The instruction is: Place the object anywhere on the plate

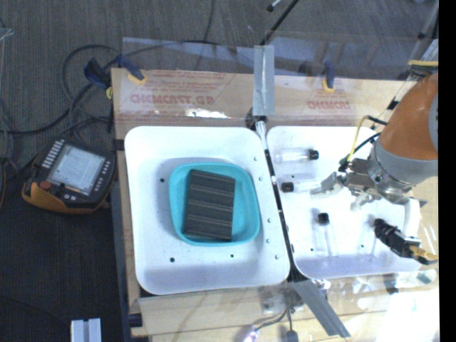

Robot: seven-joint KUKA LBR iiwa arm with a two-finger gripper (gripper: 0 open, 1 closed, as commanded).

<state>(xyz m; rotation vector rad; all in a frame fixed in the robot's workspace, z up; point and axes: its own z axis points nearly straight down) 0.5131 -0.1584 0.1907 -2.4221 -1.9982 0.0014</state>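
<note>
placing looks done: dark ridged block (209, 205) resting on teal plate (246, 212). gripper (360, 187) grip state unclear; next, retreating clear.

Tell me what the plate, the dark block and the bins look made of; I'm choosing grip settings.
Plate: smooth, slightly glossy turquoise, likely plastic. Block on it: matte dark grey with crosswise ridges, perhaps rubber or foam; unclear. Bins: smooth white with soft sheen and rounded corners, probably moulded plastic.
</note>
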